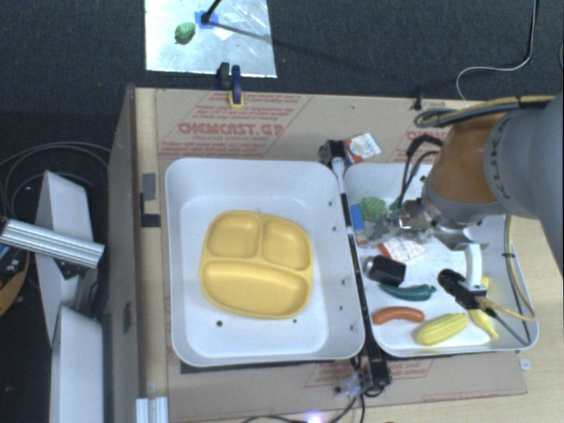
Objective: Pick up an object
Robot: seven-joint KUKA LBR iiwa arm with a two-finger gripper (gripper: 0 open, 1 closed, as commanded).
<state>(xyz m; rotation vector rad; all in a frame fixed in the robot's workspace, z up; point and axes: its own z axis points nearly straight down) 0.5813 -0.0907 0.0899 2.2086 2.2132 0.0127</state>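
My gripper reaches down into the right bin, at its upper left part. It hangs between a green broccoli piece and a red-and-white packet, close over both. Nothing can be made out between its tips. Lower in the same bin lie a black block, a dark green pepper, an orange sausage, a yellow corn cob and a banana. A blue piece rests against the bin's left wall.
The left bin holds a yellow compartment plate. A small packet lies on the cardboard behind the bins. The arm's orange band and grey body cover the right bin's far right part. Cables run along the right edge.
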